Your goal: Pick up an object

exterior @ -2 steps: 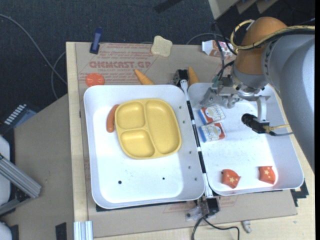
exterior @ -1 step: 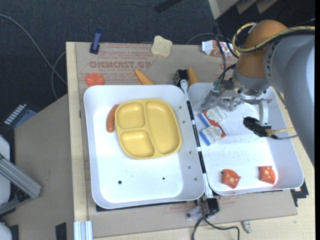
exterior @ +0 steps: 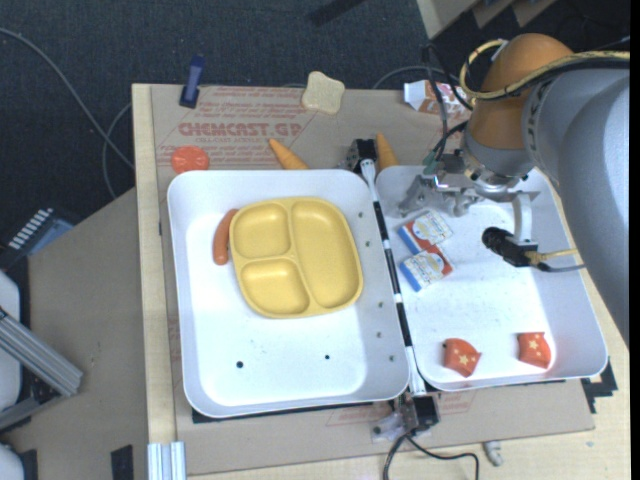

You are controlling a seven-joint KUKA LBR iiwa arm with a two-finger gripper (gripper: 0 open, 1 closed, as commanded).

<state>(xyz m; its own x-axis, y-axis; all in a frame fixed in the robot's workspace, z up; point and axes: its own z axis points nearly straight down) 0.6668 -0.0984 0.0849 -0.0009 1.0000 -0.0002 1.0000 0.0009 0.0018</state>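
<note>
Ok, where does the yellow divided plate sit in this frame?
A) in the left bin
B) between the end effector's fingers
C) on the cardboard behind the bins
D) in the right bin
A: the plate lies flat in the left bin, beside a sausage, well apart from the end effector over the right bin.

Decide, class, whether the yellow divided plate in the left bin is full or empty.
Empty. All three compartments of the yellow plate show bare yellow; the hot dog lies beside it on the bin floor.
</note>
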